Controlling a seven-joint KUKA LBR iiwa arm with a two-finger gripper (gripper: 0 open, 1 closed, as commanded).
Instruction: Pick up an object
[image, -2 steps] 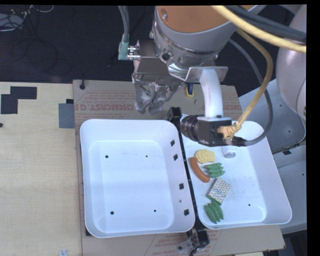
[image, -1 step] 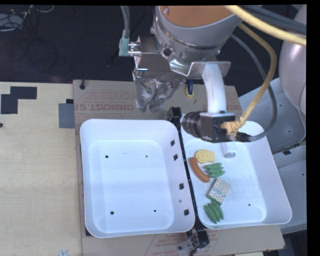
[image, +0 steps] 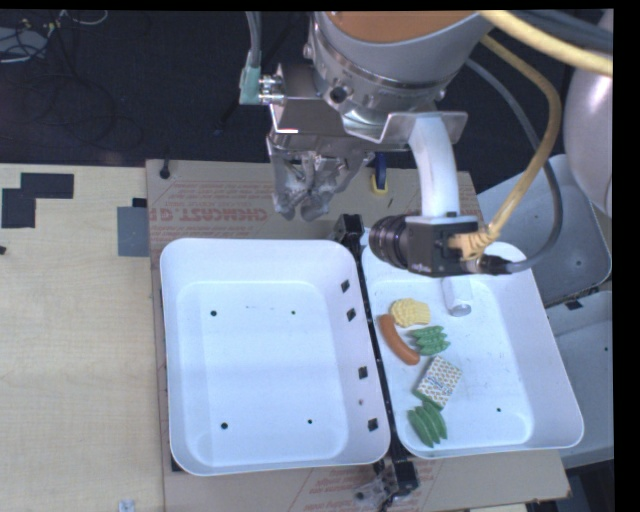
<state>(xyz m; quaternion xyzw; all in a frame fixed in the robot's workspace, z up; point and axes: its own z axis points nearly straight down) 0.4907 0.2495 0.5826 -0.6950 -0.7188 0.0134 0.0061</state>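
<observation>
My gripper (image: 306, 192) hangs high over the bench, just behind the back rim of the left bin (image: 166, 330). The objects lie in the right bin (image: 545, 410), near its left side: a yellow corn piece (image: 410, 312), an orange sausage-shaped piece (image: 398, 341), a green pea pod (image: 431, 340), a speckled white block (image: 438, 381) and another green pod (image: 428, 424). A small white cylinder (image: 458, 298) stands near the bin's back. The gripper is well up and to the left of all of them.
A black camera-like unit (image: 425, 244) on the arm juts over the right bin's back rim. A row of black clips (image: 362, 372) marks the divide between the bins. A yellow hose (image: 535, 160) loops at right. Brown board (image: 215, 205) lies behind the bins.
</observation>
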